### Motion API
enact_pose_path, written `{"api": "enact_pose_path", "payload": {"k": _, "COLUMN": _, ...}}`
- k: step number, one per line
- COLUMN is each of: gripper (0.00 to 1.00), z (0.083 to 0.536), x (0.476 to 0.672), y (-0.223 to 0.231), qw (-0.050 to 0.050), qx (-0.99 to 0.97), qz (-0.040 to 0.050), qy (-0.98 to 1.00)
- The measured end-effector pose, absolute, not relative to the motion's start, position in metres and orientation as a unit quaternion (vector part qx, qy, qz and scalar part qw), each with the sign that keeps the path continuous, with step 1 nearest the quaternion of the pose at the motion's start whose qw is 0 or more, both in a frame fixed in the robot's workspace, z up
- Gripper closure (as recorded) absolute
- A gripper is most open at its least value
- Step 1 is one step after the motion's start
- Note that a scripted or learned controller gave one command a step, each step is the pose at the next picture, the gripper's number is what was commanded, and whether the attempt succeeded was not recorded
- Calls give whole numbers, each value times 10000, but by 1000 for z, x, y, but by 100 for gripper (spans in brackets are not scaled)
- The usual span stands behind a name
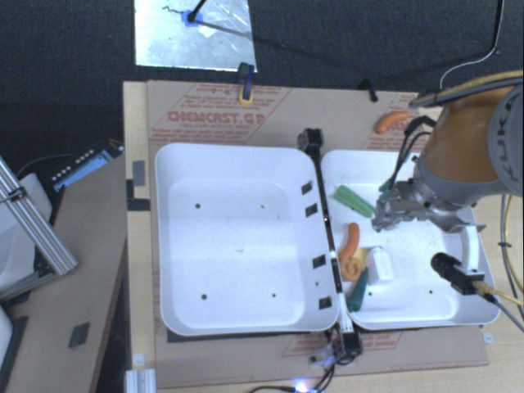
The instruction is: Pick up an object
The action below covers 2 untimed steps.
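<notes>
My gripper [383,218] hangs over the right bin [409,309], in its upper middle part, with the grey arm and orange band behind it to the right. A light green flat piece [352,199] lies just left of the gripper, close to its tip. Below it an orange curved object [352,248] rests near the bin's left wall. A small white block [379,264] sits beside it, and a dark green stick [359,291] leans lower down. Nothing shows between the fingers.
The left bin [237,244] stands beside the right one, split from it by a black-clipped divider [323,219]. An orange object [391,123] lies on the cardboard beyond the right bin. A yellow and blue clamp [245,84] sits at the cardboard's far edge.
</notes>
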<state>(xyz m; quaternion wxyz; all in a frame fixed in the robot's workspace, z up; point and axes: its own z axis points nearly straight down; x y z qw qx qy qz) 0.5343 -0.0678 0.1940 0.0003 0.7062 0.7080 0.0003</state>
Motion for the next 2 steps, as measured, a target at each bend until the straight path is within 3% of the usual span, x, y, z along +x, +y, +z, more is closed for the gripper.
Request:
{"api": "enact_pose_path", "payload": {"k": 1, "gripper": 100, "z": 293, "x": 533, "y": 36, "qw": 13, "qx": 7056, "qz": 17, "qy": 7086}}
{"api": "enact_pose_path", "payload": {"k": 2, "gripper": 100, "z": 463, "x": 489, "y": 114, "qw": 41, "qx": 7025, "qz": 99, "qy": 7116}}
